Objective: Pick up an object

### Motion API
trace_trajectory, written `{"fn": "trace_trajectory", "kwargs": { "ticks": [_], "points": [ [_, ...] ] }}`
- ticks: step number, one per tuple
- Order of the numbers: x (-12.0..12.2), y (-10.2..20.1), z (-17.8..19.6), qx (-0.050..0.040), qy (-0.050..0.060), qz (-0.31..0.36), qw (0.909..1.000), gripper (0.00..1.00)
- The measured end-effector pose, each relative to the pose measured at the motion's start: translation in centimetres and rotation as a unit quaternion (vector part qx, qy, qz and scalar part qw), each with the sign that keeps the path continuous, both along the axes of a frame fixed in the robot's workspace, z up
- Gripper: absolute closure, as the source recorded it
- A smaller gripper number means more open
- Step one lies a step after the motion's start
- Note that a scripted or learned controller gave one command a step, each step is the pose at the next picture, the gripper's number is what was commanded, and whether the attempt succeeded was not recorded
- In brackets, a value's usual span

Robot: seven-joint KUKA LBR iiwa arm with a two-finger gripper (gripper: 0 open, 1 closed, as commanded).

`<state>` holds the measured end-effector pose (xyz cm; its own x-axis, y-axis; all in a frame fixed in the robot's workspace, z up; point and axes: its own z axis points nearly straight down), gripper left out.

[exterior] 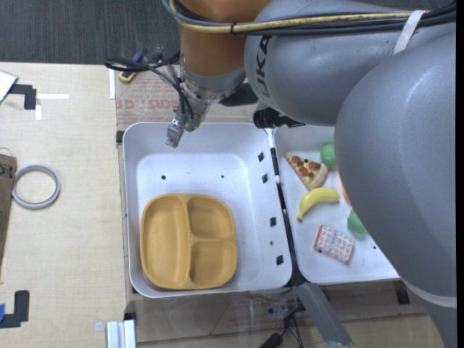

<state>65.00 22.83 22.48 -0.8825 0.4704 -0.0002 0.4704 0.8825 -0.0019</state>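
In the right bin (362, 267) lie a pizza slice (306, 170), a yellow banana (317, 200), a red-and-white patterned packet (334, 242) and two green pieces (328, 153) (355, 222), partly hidden under the arm. The left bin (141, 158) holds a yellow divided plate (188, 241) at its front. My gripper (176, 130) hangs from the orange-banded wrist (217, 27) over the back left corner of the left bin, well away from the plate and the right bin's objects. Nothing shows in its grasp.
The large grey arm (377, 107) covers the upper right of the view and part of the right bin. On the wooden bench to the left rests a roll of tape (35, 185). A black-clipped divider (275, 194) separates the two bins.
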Motion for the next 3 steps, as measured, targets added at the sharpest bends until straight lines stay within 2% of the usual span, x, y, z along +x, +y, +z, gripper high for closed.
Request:
{"fn": "trace_trajectory", "kwargs": {
  "ticks": [2, 3],
  "points": [
    [-1.4, 0.0, -0.6, 0.0001, 0.0, 0.086, 0.9963, 1.0],
    [-2.2, 0.0, 0.3, 0.0009, 0.0, 0.236, 0.9719, 1.0]
  ]
}}
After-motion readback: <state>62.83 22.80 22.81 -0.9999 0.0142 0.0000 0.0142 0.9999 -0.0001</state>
